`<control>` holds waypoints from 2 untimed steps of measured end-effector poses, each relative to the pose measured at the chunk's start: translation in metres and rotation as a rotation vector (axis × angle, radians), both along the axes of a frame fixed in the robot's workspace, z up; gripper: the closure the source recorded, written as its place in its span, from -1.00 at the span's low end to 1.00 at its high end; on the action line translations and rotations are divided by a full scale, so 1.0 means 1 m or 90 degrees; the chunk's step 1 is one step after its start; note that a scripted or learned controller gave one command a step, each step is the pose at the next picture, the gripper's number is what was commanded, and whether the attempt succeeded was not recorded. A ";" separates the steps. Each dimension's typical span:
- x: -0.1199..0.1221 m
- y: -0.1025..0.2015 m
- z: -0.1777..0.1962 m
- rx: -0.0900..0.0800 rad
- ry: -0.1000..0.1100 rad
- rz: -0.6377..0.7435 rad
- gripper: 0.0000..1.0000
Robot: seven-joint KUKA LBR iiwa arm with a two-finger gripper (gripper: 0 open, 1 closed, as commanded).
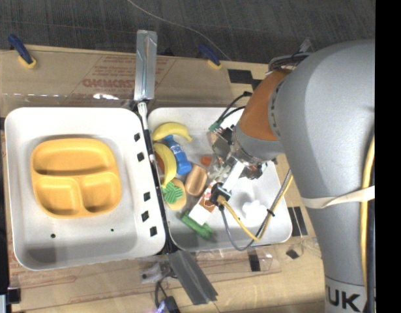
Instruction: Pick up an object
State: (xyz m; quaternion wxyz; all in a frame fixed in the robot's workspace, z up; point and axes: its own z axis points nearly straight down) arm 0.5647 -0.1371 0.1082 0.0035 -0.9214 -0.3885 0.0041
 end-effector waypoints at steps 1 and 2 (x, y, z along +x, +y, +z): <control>0.041 0.018 -0.017 0.000 -0.005 0.170 1.00; 0.078 0.001 0.074 -0.001 -0.009 0.359 1.00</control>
